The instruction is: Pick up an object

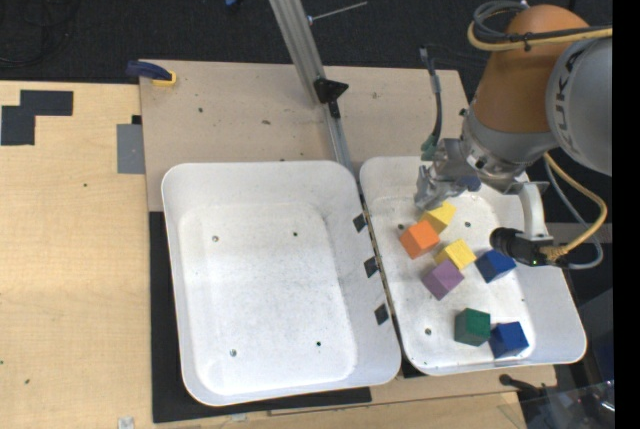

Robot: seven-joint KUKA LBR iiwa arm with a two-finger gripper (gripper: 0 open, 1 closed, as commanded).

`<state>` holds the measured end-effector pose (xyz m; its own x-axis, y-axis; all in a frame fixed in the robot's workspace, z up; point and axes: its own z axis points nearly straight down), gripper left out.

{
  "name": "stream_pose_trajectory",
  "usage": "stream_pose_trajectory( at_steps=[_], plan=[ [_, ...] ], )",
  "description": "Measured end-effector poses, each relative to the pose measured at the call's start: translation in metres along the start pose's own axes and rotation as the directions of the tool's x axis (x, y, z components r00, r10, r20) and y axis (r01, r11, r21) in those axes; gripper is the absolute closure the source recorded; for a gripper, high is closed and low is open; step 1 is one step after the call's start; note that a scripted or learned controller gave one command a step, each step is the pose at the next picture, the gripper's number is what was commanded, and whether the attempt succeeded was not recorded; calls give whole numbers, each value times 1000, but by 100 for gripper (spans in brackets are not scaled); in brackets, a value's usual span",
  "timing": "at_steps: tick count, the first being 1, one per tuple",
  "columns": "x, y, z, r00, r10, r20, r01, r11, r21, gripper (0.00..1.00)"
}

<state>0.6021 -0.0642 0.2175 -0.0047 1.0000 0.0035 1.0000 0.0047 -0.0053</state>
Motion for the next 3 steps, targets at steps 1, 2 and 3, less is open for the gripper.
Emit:
stream_pose_trajectory(
  at_steps=[1,2,3],
  plan=[
    [46,-8,4,1000,1,1,-1,1000,1,100],
    [94,-27,11,1000,1,2,-1,1000,1,100],
    [152,-37,2,1000,-1,1,1,1000,-3,100]
  ],
)
